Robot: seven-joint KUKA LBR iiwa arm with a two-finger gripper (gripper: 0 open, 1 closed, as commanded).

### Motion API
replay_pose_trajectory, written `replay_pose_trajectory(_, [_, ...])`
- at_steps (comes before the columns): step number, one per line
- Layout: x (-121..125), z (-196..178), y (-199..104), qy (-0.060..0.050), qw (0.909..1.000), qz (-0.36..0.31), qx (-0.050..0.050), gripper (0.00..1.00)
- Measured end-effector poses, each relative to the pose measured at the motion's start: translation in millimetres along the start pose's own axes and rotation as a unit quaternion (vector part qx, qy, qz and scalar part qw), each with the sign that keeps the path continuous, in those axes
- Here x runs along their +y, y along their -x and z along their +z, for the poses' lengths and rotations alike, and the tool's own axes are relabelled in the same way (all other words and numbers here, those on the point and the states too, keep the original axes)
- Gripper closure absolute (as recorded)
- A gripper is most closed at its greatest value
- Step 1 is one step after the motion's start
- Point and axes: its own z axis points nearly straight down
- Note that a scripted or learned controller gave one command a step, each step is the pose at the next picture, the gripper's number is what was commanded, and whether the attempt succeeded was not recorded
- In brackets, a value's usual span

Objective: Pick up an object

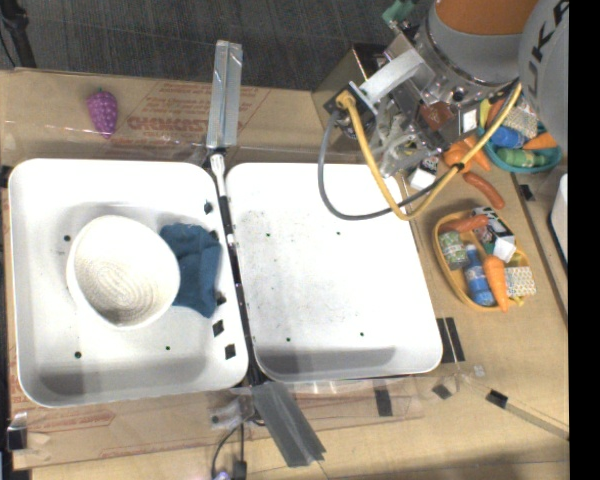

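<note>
Objects: a white woven hat (125, 271) and a blue cloth (195, 266), touching, in the left bin (40, 183).
Handling: both look light and soft; the cloth's bunched folds seem the easiest hold.
Hand: the hand (405, 133) hangs by the right bin's (330, 268) far right corner; its state cannot be told.
Surface: brown surface (500, 358), a purple toy (103, 111) at far left, baskets of small items (483, 258) at right.

Left shallow white plastic bin (40, 368): round white woven hat (123, 268), crumpled dark blue cloth (195, 266) touching its right side. Right shallow white plastic bin (420, 348) speckled with dark flecks. Grey arm with orange band (485, 8) at upper right, its hand (400, 148) (amid yellow and grey cables) above that bin's far right corner. Small purple textured fruit-shaped toy (102, 111) on the cardboard-covered worktop (280, 118). Yellow oval basket (452, 268) of small toys right of bins.
</note>
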Motion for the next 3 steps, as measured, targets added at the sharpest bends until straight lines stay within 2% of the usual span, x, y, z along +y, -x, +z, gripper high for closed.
replay_pose_trajectory(1, [-52,81,75,-0.002,0.9943,-0.106,-0.003,1.00])
replay_pose_trajectory(2, [3,161,73,-0.002,0.9853,-0.171,-0.003,1.00])
replay_pose_trajectory(3, [-68,252,-12,-0.002,0.9889,-0.149,-0.004,1.00])
